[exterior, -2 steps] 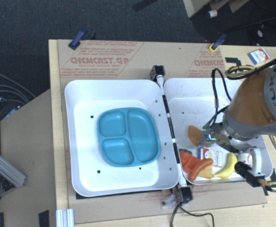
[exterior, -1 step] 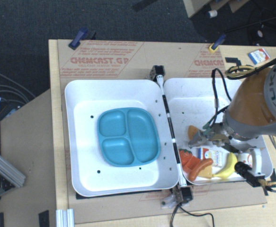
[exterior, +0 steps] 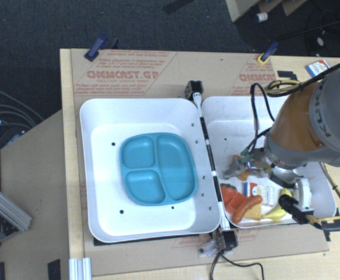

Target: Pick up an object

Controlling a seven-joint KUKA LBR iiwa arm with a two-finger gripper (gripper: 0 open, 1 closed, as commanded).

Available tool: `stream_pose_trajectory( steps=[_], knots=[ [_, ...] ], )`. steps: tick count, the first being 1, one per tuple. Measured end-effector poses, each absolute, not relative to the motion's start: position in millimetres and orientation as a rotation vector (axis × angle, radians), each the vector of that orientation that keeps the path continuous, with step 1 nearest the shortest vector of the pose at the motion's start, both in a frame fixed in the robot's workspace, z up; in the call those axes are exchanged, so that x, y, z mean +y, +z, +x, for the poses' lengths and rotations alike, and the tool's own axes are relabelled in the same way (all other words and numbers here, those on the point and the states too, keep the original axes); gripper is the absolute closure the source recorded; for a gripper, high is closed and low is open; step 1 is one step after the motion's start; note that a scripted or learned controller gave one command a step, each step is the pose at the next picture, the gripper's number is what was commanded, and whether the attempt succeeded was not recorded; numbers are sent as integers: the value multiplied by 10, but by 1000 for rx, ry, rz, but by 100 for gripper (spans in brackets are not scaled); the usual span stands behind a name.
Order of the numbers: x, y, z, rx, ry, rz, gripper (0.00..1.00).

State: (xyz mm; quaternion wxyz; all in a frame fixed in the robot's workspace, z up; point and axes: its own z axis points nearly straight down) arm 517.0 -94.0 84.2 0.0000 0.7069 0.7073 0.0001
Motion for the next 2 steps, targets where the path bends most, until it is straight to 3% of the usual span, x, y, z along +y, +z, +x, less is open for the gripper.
stream_pose_trajectory(
  steps=[1,2],
  knots=[
    [-941,939,5171,2221,1,2221,100],
    [-245,2136,5569,2224,0,2220,100]
  ],
)
